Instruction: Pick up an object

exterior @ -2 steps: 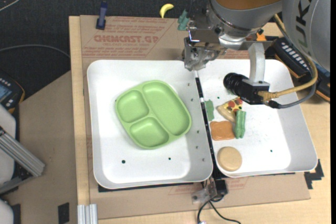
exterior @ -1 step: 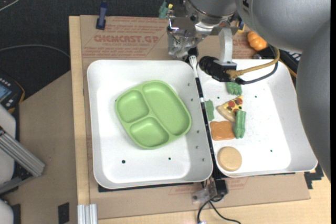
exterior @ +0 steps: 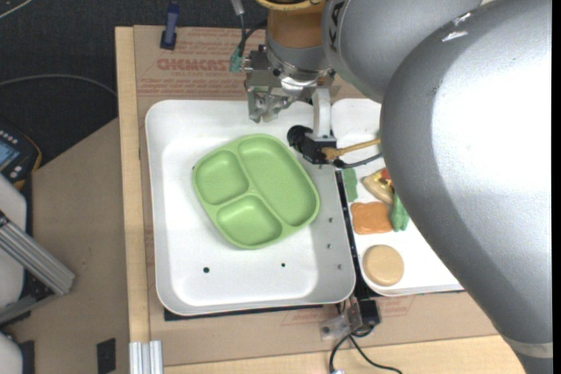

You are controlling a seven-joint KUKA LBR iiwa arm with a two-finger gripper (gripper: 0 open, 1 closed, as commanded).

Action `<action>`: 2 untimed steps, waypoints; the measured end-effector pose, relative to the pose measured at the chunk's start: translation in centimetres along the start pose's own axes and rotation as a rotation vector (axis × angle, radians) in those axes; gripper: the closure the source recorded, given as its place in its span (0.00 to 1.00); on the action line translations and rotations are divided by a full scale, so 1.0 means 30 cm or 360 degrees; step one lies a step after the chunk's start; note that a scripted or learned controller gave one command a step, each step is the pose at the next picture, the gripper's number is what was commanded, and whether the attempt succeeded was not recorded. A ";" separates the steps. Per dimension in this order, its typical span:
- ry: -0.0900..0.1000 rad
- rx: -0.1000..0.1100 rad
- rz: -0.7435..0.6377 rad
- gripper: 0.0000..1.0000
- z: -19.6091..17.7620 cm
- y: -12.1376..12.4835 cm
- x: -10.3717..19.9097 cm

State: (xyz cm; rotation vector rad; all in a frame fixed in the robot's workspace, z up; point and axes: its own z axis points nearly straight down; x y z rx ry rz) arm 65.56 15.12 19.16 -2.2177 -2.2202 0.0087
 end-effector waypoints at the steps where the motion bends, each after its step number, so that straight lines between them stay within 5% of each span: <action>1: 0.0003 -0.0015 0.0000 1.00 -0.062 0.001 0.001; 2: 0.0009 -0.0025 -0.0011 1.00 -0.275 0.036 0.262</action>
